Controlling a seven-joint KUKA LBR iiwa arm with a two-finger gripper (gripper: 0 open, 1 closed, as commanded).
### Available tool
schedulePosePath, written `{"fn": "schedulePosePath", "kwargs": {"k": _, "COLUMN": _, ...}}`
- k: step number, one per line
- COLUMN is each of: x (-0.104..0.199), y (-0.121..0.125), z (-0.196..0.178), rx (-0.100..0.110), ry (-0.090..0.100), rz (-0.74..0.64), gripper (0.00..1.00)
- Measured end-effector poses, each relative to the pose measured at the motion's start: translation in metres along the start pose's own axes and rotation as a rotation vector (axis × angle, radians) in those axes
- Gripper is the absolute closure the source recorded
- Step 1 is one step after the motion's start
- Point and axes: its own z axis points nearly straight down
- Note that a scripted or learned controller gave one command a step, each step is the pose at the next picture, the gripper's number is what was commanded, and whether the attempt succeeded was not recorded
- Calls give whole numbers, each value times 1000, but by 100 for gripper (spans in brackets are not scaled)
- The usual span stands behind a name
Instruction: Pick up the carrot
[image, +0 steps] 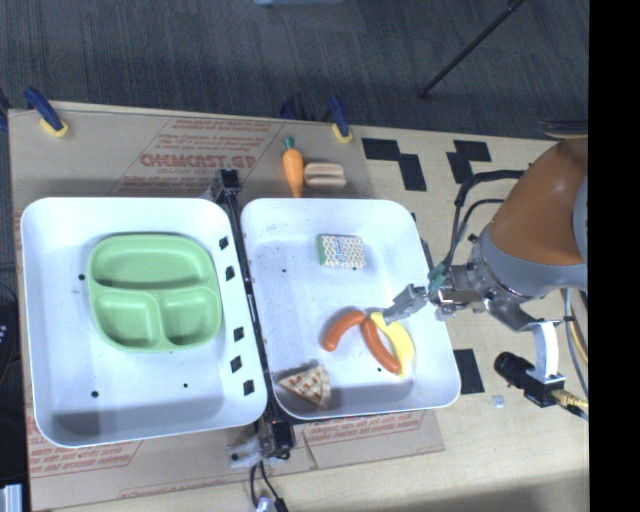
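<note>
The carrot (292, 168) lies on the bench (480, 440), outside both bins, just beyond the far rim of the right bin (425, 255) near that bin's far-left corner. It points toward the bin, green top away from it. A bun-like piece (324, 176) lies just beside it, on the side toward the arm.

The gripper (398, 306) is placed over the right bin, close to its right rim, just above the banana (396, 340) and the two sausages (362, 335). Whether it is open or closed cannot be told from the view; nothing is seen to be held. The gripper is well apart from the carrot.

The step in hand is judged to be the approach; the pick is not yet begun. For the next move, the gripper is to be carried across the right bin to beyond its far rim, then aligned across the carrot's width and lowered. The bin rim and the bun-like piece are to be cleared during descent.

The right bin also holds a patterned block (341, 251) near the far rim and a wedge (307, 384) at the near rim. The left bin (50, 300) holds a green tray (155, 290) with three compartments. The bench is covered with printed cardboard, marked with black squares at the right. Blue clamps (46, 110) are fitted at its far edge. Dark carpet (200, 50) lies beyond.
</note>
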Motion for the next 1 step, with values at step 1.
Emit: {"fn": "schedulePosePath", "kwargs": {"k": 1, "x": 43, "y": -1, "z": 114, "rx": 2, "ry": 1, "rz": 53, "gripper": 0}}
